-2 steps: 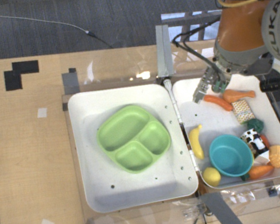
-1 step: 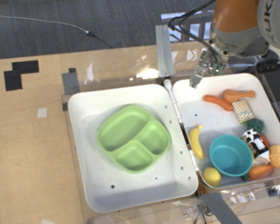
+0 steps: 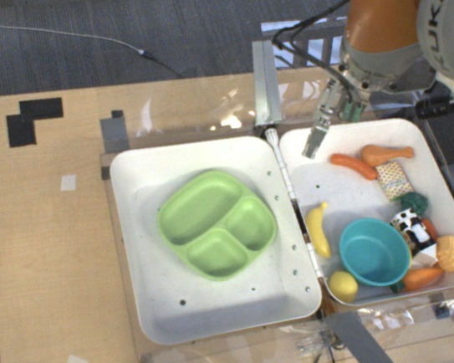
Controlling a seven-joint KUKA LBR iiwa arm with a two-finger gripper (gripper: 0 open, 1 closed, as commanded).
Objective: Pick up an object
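On the tabletop (image 3: 42, 246), the left bin (image 3: 158, 313) carries a green divided plate (image 3: 216, 224). The right bin (image 3: 329, 182) holds the pickable things: banana (image 3: 318, 230), lemon (image 3: 342, 286), teal bowl (image 3: 374, 251), carrot (image 3: 353, 166). My judgement: aim for a piece lying apart, such as the carrot, descend straight, and close across its narrow width. The pincer (image 3: 313, 143) hangs at the bin's upper left corner, carrying nothing; its opening I cannot tell.
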